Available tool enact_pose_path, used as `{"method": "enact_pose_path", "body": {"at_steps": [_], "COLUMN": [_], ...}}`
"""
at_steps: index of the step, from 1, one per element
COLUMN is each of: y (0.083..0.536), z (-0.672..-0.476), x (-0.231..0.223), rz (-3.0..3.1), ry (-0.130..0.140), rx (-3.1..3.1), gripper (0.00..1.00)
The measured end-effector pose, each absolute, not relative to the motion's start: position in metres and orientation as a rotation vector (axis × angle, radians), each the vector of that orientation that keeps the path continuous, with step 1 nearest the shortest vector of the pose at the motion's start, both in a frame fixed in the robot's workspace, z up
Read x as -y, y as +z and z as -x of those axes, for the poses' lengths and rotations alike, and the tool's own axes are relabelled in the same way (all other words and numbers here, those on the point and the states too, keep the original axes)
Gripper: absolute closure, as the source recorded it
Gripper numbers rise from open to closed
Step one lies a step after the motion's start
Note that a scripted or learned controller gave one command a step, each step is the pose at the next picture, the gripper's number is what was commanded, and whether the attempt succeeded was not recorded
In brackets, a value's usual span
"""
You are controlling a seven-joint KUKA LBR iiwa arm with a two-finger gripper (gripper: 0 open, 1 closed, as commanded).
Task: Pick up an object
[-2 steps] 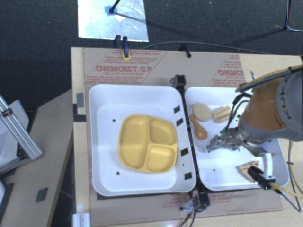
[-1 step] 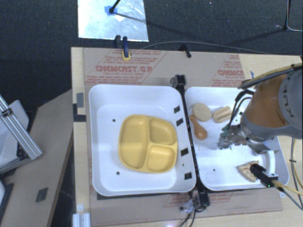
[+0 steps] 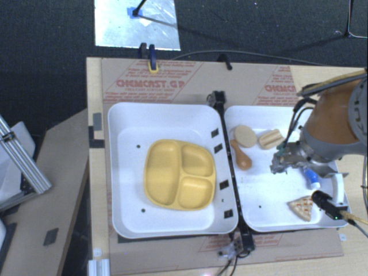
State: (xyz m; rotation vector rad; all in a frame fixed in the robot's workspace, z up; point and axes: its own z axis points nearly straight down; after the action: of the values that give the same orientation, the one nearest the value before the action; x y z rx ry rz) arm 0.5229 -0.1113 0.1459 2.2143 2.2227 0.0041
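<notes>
The right bin (image 3: 261, 211) holds several small items. A tan round disc (image 3: 245, 135) lies at its upper left, with an orange-brown carrot-like piece (image 3: 241, 156) just below it. Beside them to the right is a tan bread-like block (image 3: 269, 138). A pizza slice (image 3: 301, 207) sits near the bin's front right corner. A blue and white tube (image 3: 311, 179) lies partly under the arm. My gripper (image 3: 280, 164) hangs low over the bin's middle, right of the carrot-like piece and left of the tube. Nothing visible is held in it.
The left bin (image 3: 129, 211) carries a yellow divided plate (image 3: 179, 174). The arm's orange band (image 3: 336, 119) and grey wrist cover the right bin's upper right. Black clips line the ridge between the bins. A cardboard sheet (image 3: 172, 79) lies under both.
</notes>
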Motion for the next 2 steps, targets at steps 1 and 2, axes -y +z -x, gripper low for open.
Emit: {"method": "enact_pose_path", "body": {"at_steps": [1,2], "y": [0.195,0.241], "z": [-0.517,-0.52], "x": [0.116,0.11], "rz": [-2.214,-2.211], "ry": [0.005,0.007], "rx": [-2.221,-2.223], "gripper": [1.0,1.0]}}
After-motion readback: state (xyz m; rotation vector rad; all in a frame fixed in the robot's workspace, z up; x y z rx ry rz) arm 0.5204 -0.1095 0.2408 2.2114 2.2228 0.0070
